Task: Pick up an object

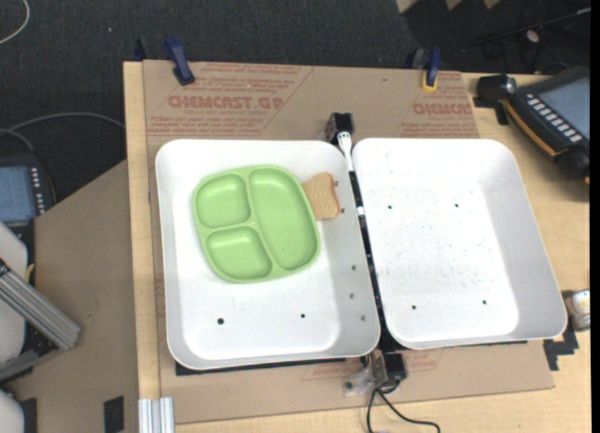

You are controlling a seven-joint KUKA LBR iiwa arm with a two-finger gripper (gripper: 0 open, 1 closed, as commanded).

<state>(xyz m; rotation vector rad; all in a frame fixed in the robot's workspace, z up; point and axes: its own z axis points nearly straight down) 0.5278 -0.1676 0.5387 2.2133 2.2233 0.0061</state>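
Two white bins sitting side by side on a brown board

A green divided plate (255,223) is lying in the left bin (187,328), toward its 12 o'clock side. A tan cracker-like piece (323,196) is resting against the plate's 2 o'clock rim. The right bin (450,244) is lying just beside, at 3 o'clock.

Counter (141,234) w/ a brown cardboard sheet (281,94) on top, red print on it, clamped at the far edge by a blue clamp (178,59) & a yellow one (431,75). Two white bins sit on the sheet, touching: left bin (187,319), right bin (506,234).
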